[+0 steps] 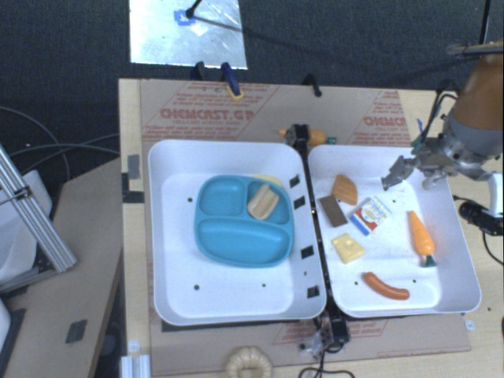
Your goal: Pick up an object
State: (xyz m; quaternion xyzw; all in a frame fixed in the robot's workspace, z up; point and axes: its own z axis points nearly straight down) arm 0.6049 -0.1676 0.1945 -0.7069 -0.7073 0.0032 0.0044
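**Gripper poised over the right bin, nothing taken yet**

We see the gripper hanging above the upper right part of the right bin, its two fingers spread apart with nothing between them. One finger tip points down and to the left at the near end, the other sits a little to the right of it.

The relation that matters to us: every loose piece in this bin lies below and mostly to the left of the fingers in the camera view. Nearest is the small packet, white with red and blue, just below and left of the tips. The carrot lies almost straight below them, its long axis running top to bottom with a slight lean, green end at the bottom. We judge either one the likely target, and the carrot would want the fingers closing across its width.

Our count for the right bin: one bread-like brown piece, one dark brown slab, one packet, one cheese wedge, one carrot, one sausage. That makes six.

The left bin holds one blue divided plate, with one tan roll in its upper right compartment
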